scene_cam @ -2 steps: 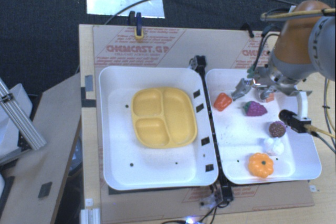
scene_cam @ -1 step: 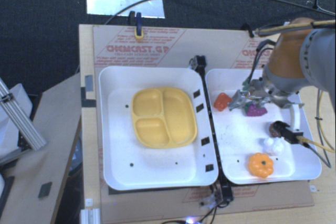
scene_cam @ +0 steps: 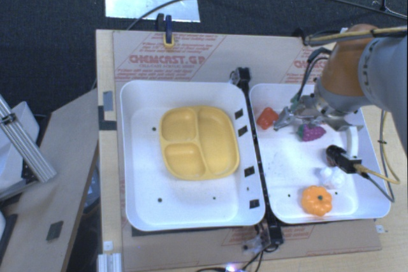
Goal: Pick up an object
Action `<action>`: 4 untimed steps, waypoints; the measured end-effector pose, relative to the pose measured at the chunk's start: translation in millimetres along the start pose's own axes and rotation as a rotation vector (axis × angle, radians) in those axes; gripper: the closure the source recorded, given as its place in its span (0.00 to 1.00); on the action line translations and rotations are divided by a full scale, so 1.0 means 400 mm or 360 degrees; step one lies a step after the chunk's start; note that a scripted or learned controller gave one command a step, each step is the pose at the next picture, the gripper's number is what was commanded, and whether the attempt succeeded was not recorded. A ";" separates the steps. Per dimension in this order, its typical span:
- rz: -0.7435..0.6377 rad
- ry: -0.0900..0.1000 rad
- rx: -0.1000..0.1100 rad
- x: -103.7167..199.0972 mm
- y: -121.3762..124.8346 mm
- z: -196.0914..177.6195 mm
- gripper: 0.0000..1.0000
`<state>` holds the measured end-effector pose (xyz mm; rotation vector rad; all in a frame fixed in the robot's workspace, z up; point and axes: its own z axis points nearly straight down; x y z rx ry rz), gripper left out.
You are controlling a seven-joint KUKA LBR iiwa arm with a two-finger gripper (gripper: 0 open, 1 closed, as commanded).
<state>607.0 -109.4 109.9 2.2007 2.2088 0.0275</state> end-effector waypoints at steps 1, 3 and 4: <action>0.0001 -0.0003 0.0004 -0.003 0.000 -0.023 1.00; -0.0001 0.0005 0.0035 -0.001 0.025 -0.258 1.00; -0.0002 0.0006 0.0040 -0.002 0.030 -0.317 1.00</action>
